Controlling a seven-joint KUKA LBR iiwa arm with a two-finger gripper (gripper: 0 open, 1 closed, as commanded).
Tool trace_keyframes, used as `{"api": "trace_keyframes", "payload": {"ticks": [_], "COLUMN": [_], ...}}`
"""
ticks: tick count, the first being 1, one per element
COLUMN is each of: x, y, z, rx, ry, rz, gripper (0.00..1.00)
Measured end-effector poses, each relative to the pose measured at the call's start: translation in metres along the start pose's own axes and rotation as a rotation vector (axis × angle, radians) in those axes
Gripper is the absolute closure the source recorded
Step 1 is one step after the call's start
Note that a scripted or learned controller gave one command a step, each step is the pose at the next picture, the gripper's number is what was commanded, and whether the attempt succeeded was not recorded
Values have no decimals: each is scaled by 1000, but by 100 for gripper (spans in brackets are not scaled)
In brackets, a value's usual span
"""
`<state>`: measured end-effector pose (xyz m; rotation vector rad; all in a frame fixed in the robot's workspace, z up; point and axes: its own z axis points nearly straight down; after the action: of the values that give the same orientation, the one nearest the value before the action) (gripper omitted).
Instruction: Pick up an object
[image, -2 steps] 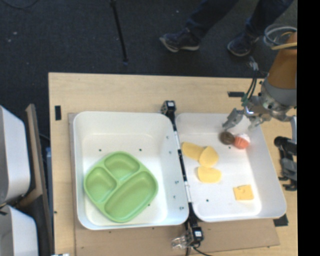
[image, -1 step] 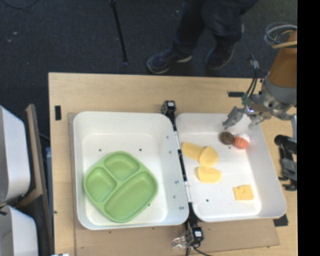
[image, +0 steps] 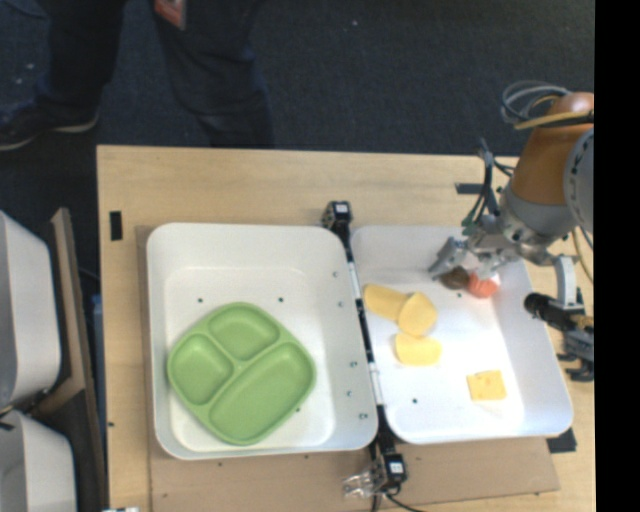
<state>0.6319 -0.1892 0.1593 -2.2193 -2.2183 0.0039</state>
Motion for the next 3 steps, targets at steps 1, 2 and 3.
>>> {"api": "trace_keyframes", "payload": {"ticks": [1, 2, 3], "x": [0, -1, 7], "y": [-1, 1, -3], "z": [52, 39, -13], "rx": [-1, -7, -9], "ry": [0, -2, -2], "rz": [0, 0, -1], "gripper": [0, 100, 100]}}
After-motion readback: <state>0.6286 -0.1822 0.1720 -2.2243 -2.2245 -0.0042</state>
